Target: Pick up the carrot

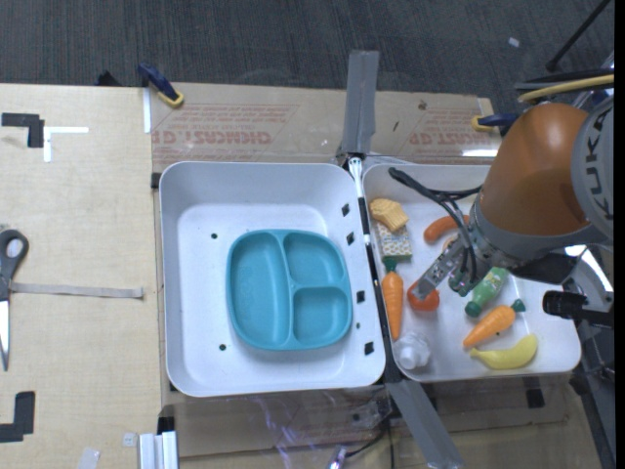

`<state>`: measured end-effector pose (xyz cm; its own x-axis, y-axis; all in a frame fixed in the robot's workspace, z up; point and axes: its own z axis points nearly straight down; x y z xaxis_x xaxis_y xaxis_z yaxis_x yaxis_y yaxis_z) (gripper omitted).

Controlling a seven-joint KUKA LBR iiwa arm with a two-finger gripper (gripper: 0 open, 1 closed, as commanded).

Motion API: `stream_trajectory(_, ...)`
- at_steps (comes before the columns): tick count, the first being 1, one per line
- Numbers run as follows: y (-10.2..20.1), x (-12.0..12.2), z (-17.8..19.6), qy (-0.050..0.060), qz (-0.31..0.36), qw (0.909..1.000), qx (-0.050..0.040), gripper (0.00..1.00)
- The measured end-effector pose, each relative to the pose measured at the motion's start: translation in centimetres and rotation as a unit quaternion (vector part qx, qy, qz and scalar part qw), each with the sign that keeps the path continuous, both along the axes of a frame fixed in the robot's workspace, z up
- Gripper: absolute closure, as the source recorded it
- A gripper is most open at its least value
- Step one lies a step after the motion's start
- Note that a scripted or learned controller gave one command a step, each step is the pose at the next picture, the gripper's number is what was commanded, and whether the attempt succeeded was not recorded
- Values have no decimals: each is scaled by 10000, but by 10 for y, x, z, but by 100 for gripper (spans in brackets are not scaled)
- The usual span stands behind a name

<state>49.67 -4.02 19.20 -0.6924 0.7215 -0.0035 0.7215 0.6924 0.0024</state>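
Two carrots lie in the right bin [547,364]. One carrot [392,302] runs along the bin's left wall, tip toward the front. A second carrot with a green top [489,325] rests near the front right, just above a yellow banana [505,353]. My gripper [441,283] hangs over the middle of the right bin, between the two carrots. Its fingers [427,283] are spread apart with nothing between them. One fingertip is right next to a red tomato [423,300]. A green bottle [485,290] lies just right of the gripper.
The left bin [186,291] holds a teal divided plate [289,289]. In the right bin there are also a cracker [388,213], a sponge piece [395,245], an orange-red pepper [439,229] and a clear cup [412,352]. Scissors [8,262] lie on the bench at far left.
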Motion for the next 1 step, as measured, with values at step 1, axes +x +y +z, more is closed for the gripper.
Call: stream_trajectory(1, 0, 0, 0, 1, 0, 10000, -1, 0)
